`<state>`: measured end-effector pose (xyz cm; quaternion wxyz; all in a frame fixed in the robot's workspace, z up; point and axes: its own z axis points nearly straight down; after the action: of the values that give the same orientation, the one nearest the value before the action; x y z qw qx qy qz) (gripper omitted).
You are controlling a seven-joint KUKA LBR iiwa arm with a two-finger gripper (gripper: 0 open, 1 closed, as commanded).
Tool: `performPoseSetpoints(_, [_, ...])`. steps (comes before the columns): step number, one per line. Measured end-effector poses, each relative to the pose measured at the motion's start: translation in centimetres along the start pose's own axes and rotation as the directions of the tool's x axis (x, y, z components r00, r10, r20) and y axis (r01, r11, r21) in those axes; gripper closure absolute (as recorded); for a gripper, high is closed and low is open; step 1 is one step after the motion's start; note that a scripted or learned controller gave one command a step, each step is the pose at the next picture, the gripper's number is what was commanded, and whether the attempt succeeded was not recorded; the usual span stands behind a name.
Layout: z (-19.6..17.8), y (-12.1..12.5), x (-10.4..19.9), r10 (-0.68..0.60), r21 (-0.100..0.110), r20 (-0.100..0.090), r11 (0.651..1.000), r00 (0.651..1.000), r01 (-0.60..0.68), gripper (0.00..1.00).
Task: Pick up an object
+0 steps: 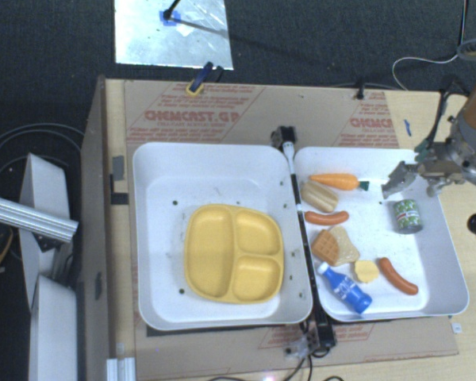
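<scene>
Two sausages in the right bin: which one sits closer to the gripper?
The sausage at the bin's near right, beside the yellow piece; the other sausage lies farther from the gripper, by the divider.

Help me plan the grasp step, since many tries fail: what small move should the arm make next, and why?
Probably a short drop straight down toward the green can. The gripper hangs over the right bin's far edge, just above the can, with nothing visibly held. The can lies apart from the sausage and the carrot, so it looks like the closest, least crowded target.
</scene>
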<state>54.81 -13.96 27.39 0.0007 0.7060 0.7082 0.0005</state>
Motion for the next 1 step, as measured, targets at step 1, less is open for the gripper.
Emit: performPoseSetpoints(1, [6.91, -6.21, -6.08, 0.003, 0.001, 0.001, 1.0, 1.0, -0.003, 0.0])
